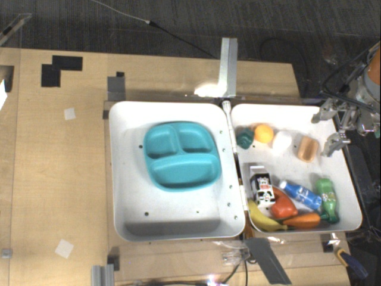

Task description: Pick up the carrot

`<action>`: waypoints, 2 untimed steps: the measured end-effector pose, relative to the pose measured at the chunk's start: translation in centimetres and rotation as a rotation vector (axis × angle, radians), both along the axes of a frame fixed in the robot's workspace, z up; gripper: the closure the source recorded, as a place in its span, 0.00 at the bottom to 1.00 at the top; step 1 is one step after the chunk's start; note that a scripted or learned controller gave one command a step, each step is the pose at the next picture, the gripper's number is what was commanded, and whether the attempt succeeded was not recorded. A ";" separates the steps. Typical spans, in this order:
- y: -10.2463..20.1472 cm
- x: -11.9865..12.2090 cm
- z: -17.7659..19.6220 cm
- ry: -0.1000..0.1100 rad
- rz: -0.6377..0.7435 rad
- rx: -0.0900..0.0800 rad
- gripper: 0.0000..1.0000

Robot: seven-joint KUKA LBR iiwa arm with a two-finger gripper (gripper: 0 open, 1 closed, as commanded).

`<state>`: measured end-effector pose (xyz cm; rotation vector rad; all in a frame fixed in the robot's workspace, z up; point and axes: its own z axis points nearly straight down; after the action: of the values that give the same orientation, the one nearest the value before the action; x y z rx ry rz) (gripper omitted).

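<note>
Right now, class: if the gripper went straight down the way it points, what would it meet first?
Probably bare floor of the right bin near its right wall. The gripper hangs beside the tan block, far from the carrot; depth is unclear.

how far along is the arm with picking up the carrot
Nothing looks done yet. The carrot lies at the near edge of the right bin, between the banana and the green bottle. The gripper sits over the bin's far right corner, away from the carrot and with nothing between its fingers. Left to do: move over the carrot, descend, grasp and lift.
</note>
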<state>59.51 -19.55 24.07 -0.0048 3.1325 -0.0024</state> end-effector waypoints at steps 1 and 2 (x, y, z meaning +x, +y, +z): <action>3.5 6.4 -11.3 0.009 0.018 0.005 0.00; 9.0 7.4 -15.2 0.013 0.034 0.003 0.00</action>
<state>66.89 -10.56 8.83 -0.0584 3.1453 0.0018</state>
